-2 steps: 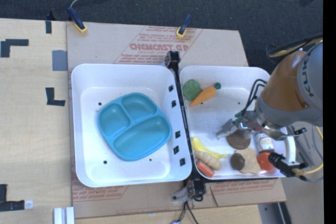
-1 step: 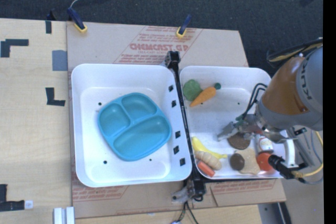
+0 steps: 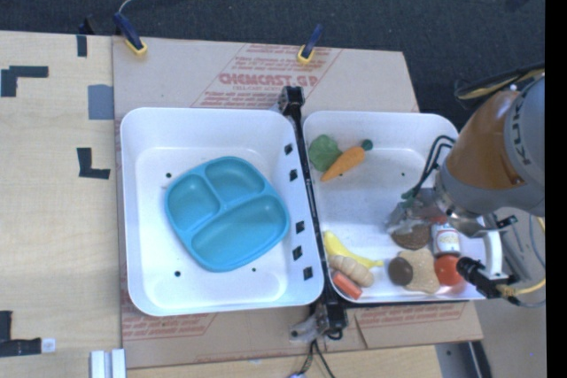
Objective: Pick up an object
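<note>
Grey fingers of my gripper (image 3: 409,213) hang low in the right bin (image 3: 390,121); whether they are parted, I cannot tell. Brown round piece (image 3: 410,236) just below the tips. Carrot (image 3: 344,162) and green piece (image 3: 323,150) up-left, apart. Blue tray (image 3: 228,212) far left, in the other bin (image 3: 133,217).

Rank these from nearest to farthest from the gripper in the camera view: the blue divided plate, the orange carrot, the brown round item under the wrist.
Measured from the gripper, low in the right bin:
1. Brown round item, right bin, just below the gripper.
2. Orange carrot, right bin, near its upper left corner.
3. Blue divided plate, middle of the left bin, across the divider.
</note>
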Available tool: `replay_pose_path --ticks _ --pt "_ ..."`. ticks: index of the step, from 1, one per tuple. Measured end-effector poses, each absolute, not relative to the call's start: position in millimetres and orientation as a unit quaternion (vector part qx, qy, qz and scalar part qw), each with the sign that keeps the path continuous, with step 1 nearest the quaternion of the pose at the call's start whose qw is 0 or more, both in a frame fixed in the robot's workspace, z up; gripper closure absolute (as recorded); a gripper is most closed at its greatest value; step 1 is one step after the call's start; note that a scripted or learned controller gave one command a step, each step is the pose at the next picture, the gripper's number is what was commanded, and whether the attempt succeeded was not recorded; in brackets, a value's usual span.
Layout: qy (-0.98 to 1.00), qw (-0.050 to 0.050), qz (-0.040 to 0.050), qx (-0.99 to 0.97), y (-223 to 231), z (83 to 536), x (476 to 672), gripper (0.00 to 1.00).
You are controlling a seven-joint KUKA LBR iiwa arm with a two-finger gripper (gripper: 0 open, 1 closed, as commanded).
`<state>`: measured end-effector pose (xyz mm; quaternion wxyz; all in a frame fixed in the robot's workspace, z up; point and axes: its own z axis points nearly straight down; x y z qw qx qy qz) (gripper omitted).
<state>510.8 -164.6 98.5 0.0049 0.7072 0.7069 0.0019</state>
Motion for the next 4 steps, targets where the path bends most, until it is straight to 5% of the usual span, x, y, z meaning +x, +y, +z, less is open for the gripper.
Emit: replay_pose_path --ticks 1,2,3,4 --pt "0.707 0.001 -0.0002 0.707 -150.3 207.1 498.4 1.0" --pt "0.707 0.0 -0.0004 0.707 -150.3 206.9 498.2 0.0" --pt "0.707 -0.001 -0.0006 0.707 -173.9 106.1 522.0 0.0" --pt "0.707 -0.001 -0.0008 0.707 -173.6 115.3 522.1 1.0"
